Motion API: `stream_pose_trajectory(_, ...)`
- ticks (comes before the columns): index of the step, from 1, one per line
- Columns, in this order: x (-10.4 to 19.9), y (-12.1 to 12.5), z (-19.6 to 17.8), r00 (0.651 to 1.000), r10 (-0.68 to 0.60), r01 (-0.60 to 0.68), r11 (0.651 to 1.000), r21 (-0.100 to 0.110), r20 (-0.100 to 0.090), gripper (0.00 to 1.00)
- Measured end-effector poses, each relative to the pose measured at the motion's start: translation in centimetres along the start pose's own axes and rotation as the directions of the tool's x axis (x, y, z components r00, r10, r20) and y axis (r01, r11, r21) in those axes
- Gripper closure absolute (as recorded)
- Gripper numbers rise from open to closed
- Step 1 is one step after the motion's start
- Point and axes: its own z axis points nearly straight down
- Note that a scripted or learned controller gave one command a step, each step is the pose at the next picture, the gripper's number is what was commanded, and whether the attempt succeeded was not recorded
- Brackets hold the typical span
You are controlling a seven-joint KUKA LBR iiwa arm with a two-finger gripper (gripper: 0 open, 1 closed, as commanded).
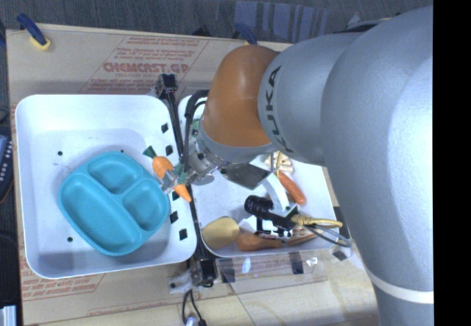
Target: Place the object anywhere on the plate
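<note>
Fingers point(171, 182) of the gripper point(177, 179) pinch, as we read it, the orange toy carrot point(161, 166) mid-body, at two o'clock off the blue plate point(110, 208). We judge it light, stiff and slick; its middle grips best.

We count two white bins point(44, 126) point(224, 203), one blue divided plate point(110, 203), two orange carrots point(162, 166) point(291, 189), and one wooden spoon point(224, 232) at five o'clock.
</note>
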Motion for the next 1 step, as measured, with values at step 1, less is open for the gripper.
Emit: stream_pose_trajectory(1,-0.14,-0.08,0.00,1.000,0.003,-0.003,1.000,0.000,0.000,0.00)
